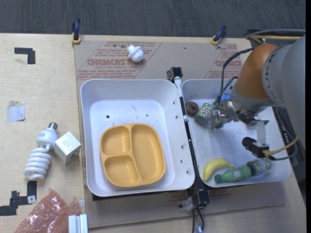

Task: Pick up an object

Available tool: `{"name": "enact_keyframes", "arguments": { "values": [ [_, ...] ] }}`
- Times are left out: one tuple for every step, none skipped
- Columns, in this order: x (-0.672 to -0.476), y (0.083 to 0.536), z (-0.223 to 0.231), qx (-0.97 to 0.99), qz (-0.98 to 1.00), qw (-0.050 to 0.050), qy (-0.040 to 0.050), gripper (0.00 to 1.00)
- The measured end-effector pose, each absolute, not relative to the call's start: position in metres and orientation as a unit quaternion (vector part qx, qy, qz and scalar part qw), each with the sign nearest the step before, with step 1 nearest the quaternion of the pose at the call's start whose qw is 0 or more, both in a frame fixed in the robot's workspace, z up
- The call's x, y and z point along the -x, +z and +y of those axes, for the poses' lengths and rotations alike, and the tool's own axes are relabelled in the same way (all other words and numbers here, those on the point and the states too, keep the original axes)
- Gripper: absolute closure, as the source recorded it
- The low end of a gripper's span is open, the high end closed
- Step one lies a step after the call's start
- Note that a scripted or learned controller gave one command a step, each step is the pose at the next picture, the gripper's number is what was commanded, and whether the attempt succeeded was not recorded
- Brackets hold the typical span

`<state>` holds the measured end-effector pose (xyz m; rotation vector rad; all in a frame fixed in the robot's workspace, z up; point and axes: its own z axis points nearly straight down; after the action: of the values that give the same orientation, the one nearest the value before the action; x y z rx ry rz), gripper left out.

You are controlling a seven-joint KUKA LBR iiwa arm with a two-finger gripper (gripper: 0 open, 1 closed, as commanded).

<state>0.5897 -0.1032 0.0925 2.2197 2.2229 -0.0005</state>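
bulb [40, 154] + white cube [67, 147] L of bins | white knob [135, 53] on board | red mesh bag [46, 211] btm-L

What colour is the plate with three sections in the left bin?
The plate is yellow-orange, seen in the camera view.

The gripper [217, 116] is low in the right bin [204, 89], beside a can [205, 112]. A banana [216, 167] touches a green bottle [242, 171]. A yellow tray [132, 155] lies in the left bin [126, 93].
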Motion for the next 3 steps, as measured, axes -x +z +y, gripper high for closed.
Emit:
{"name": "enact_keyframes", "arguments": {
  "values": [
    [-0.529,0.092,-0.108,-0.708,0.707,0.0,-0.0002,0.0],
    [-0.596,0.093,-0.164,-0.707,0.708,0.001,-0.0001,0.0],
    [-0.657,0.091,-0.13,-0.707,0.708,-0.004,-0.0036,0.0]
  ]
}}
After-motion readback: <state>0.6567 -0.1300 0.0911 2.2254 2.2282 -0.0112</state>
